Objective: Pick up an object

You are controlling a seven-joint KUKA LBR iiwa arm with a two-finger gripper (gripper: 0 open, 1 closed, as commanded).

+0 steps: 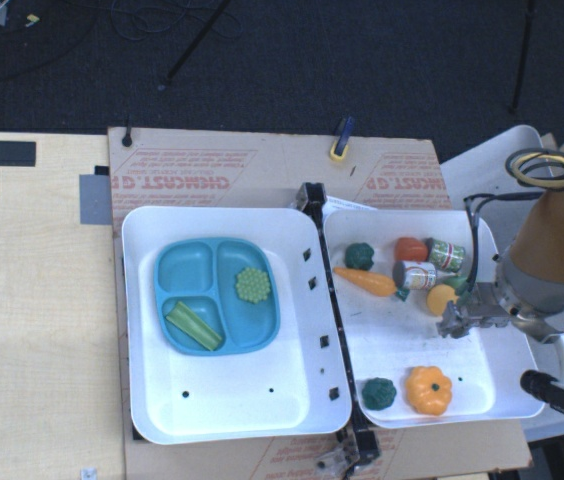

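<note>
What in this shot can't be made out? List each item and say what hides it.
- Gripper: small and dark over the right bin; fingers blur together, so open or shut is unclear.
- Yellow item: partly covered by the gripper; its kind is unclear.
- Two cans: labels too small to read.
- Arm: cut off by the right edge.
- Green piece in the blue tray: too small to identify.

two white bins (224,408) on cardboard-covered bench (212,173)

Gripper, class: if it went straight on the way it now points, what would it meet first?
Probably the yellow fruit just beyond the gripper, towards the cans; the gripper's height is unclear.
</note>
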